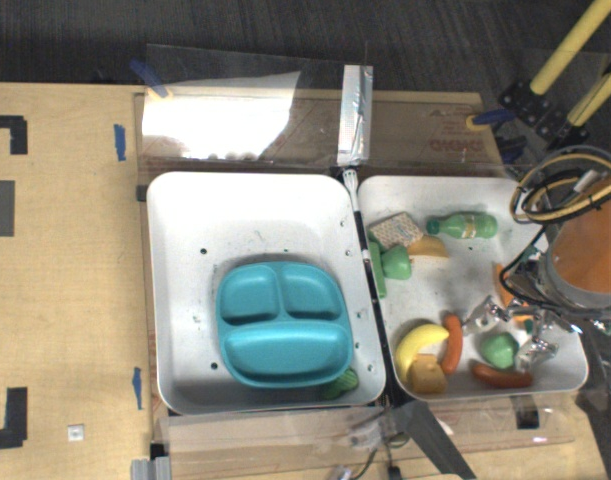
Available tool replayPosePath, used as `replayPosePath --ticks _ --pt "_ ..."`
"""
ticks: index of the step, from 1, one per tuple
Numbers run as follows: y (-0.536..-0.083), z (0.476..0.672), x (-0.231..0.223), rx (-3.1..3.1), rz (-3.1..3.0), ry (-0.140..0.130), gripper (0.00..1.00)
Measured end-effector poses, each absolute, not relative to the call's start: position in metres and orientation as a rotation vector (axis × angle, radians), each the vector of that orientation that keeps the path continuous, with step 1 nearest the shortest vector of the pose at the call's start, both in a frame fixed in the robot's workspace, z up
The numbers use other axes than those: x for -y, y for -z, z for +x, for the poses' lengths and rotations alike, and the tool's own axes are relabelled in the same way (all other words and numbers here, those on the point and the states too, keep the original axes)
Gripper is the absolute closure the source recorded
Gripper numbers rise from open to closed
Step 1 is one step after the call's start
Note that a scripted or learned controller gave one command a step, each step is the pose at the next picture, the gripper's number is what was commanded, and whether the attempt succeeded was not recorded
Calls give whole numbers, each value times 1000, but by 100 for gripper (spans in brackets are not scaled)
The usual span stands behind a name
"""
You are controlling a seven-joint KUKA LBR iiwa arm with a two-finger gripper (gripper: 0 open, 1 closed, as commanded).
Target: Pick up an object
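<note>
Gripper [511, 335] parked low in the right bin [577, 372], toward its near right corner, sitting right over a little round green piece [499, 350]. Honestly can't tell whether clamped or loose from this angle, so no call on whether the green piece is actually held.

Pretty crowded around there:
- red chili-looking thing [501, 375] just below the green piece, close to touching
- orange carrot [453, 343] just to the left, standing between the green piece and a yellow banana [422, 341]
- brownish lump [425, 373] tucked under the banana
- orange and black cables [513, 286] hanging near the wrist

Farther back in the same bin, well apart from the gripper: green bottle [463, 227] lying on its side, tan waffle-patterned piece [395, 231], yellow wedge [429, 249], green block [393, 262] against the divider.

Over in the left bin [165, 268]: teal divided plate [283, 323], plus a small green bit [340, 383] at its near right edge.
</note>
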State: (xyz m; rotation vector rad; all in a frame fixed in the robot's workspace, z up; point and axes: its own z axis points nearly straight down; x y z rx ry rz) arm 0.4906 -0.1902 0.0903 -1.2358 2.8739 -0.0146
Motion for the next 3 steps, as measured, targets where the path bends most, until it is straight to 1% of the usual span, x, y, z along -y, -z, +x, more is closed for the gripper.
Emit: replayPosePath --ticks 1,2,3 --pt "-101 494 187 -2865 -1236 17 100" --pt "-185 513 133 -2841 -1315 6 100" --pt "-252 511 108 -2832 -1334 7 100"
